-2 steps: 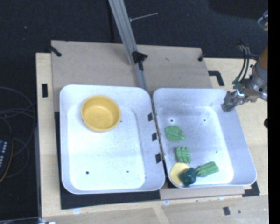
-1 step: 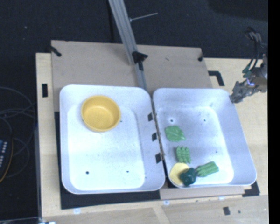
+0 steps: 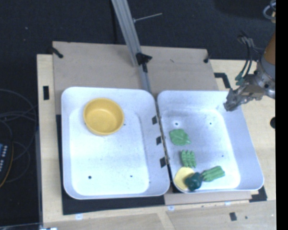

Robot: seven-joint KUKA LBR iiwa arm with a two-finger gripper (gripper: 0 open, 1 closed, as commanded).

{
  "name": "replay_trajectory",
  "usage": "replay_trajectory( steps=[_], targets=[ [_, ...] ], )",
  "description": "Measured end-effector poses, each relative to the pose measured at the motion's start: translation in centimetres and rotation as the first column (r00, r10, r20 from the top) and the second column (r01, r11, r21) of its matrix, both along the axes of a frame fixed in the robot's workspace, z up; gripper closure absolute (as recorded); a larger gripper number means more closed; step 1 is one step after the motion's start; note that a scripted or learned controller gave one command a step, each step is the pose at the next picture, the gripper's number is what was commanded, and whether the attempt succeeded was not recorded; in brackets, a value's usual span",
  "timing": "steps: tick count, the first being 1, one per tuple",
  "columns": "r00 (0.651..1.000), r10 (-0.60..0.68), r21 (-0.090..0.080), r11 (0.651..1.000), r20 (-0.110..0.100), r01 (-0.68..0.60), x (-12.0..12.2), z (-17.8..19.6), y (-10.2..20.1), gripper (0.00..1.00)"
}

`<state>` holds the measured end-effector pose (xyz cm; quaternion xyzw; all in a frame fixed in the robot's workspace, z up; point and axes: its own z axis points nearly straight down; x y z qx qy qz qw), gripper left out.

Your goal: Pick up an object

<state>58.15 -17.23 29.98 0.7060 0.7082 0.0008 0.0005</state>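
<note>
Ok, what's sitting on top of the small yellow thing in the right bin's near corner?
A dark teal object lies over the small yellow thing, with a green toy touching it. What lies beneath the teal piece is covered.

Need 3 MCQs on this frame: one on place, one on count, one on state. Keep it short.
1. Where is the yellow bowl?
A. left bin
B. right bin
C. on the bench outside both bins

2. How many green items lie in the right bin?
A. one
B. three
C. six

3. Where is the pincer?
A. over the right bin's far right corner
B. inside the yellow bowl
C. over the left bin

Key: 1 A, the bowl sits in the left bin's far part. 2 B, three green pieces lie by the divider and near edge. 3 A, it hangs at that corner, away from the items.
</note>
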Motion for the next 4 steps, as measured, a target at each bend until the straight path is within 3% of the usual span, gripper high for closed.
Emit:
replay_trajectory(
  steps=[1, 4],
  targets=[
    [1.000, -0.001, 0.000, 1.000, -0.002, 0.001, -0.8, -1.8, 4.8, 1.00],
    [1.000, 0.001, 0.000, 1.000, -0.001, -0.001, -5.5, -2.4, 20.6, 1.00]
  ],
)
